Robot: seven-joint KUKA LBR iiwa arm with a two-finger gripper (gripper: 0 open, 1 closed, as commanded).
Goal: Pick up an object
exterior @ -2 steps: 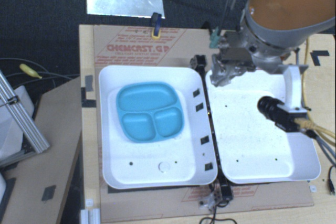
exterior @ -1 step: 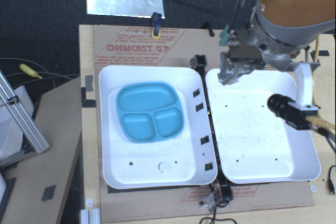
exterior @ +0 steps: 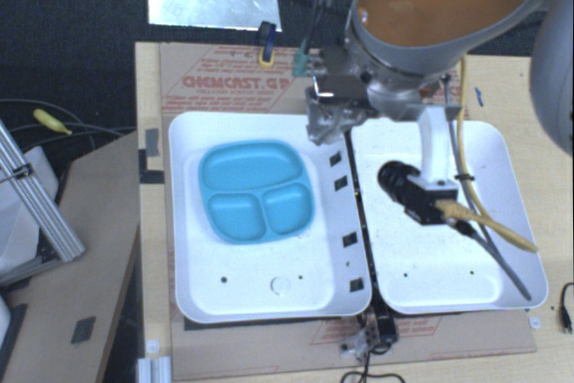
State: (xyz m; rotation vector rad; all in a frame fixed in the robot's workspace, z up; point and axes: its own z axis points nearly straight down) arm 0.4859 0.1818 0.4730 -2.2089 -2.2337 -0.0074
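Camera view: your jaws hang over the divider (exterior: pixel 359 215), just off the blue tray (exterior: pixel 256 191), likely lining up; can't tell if open.

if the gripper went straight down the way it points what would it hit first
Probably the bare far corner of the left bin, close to the wall shared with the right bin. The gripper sits past the edge of the blue plate, though depth is unclear.

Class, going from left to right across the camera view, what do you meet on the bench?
left white bin → blue divided tray → gripper → right white bin
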